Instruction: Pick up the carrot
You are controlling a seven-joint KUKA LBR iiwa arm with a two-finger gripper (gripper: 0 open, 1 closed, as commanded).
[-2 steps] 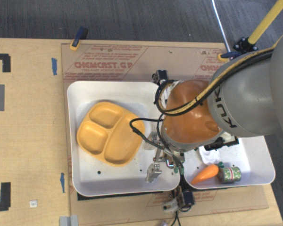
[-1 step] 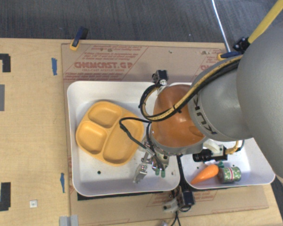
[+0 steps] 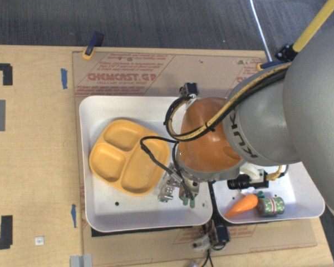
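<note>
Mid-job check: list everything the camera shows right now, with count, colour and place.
Bins: 2, white, side by side on the bench; the arm covers much of the right one.
Plate: 1, yellow, with compartments, in the left bin.
Carrot: 1, orange, lying in the right bin near its front edge.
Can: 1, green and white, on its side just right of the carrot.
Cardboard sheet: 1, brown with red print, under the bins.
Clamp: 1, blue and yellow, at the sheet's far left corner.
Arm: 1, grey with an orange band, reaching in from the right.
Gripper: 1, metal, above the left bin's front right part, beside the plate.
</note>
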